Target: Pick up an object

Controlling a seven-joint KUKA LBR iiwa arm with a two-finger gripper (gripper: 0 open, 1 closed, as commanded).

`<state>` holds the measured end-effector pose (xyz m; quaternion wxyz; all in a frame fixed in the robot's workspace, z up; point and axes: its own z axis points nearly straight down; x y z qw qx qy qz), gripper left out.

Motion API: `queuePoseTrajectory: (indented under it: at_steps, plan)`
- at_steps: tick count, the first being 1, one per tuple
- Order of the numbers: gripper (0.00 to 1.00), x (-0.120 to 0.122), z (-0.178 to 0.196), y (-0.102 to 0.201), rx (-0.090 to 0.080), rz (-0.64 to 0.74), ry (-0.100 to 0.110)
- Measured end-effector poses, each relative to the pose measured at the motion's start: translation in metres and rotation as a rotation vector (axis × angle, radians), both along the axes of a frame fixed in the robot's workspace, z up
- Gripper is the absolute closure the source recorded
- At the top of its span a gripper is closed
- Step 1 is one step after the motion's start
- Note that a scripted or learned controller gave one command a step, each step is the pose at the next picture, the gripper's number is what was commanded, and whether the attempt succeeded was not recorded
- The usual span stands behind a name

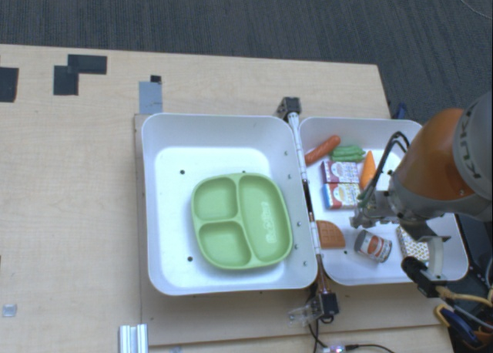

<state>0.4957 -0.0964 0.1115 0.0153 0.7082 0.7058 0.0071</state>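
The hand (pixel 368 216) hangs low in the right bin (pixel 454 263), just above a small can (pixel 373 246) lying at its six o'clock; whether it grips anything cannot be told. A carton (pixel 340 183) lies at its eleven o'clock. A green divided plate (pixel 241 221) fills the left bin (pixel 166 213).

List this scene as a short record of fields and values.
left bin: green three-compartment plate
right bin: sausage, green item, carrot, carton, brown piece, can
gripper: over right bin, just above the can
can: on its side
held: nothing visible
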Motion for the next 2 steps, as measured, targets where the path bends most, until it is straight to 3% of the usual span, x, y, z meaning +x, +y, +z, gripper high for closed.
queuePoseTrajectory:
  at_steps: [1, 2]
  plan:
    - [0.0, 0.0, 0.0, 0.0, 0.0, 0.0, 0.0]
    - [1.0, 0.001, 0.01, 0.001, 0.0, 0.002, -0.004]
